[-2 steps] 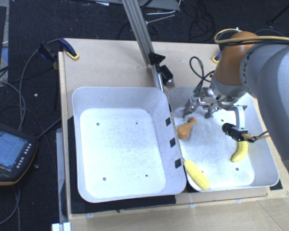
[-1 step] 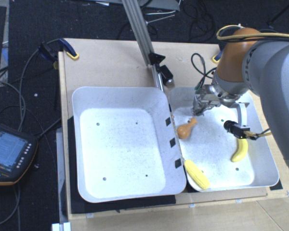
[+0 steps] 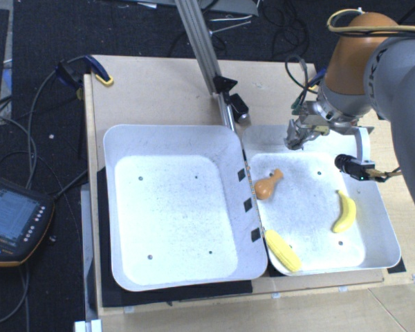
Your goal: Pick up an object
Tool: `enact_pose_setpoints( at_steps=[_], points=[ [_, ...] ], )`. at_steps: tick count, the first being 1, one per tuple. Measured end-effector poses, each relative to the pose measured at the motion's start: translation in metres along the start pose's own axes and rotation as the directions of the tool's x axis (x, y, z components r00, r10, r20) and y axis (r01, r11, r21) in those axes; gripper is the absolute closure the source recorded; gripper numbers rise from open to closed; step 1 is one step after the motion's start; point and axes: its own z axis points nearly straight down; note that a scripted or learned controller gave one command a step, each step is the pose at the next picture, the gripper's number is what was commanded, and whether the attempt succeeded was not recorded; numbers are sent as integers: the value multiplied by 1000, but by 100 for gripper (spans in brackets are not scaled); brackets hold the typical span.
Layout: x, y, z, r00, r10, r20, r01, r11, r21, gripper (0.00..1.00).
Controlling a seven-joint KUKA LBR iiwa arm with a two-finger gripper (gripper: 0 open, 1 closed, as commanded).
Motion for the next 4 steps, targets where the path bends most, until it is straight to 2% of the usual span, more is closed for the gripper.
enact_pose_setpoints(
  at_steps=[1,2,4],
  points=[
    [-6,5,-60,1000,0,0,0,1000,0,100],
    [-6,5,-56,1000,-1,-1,1,1000,6,100],
    [100,1,-79,1000,-5,-2,5,1000,5,100]
  ],
)
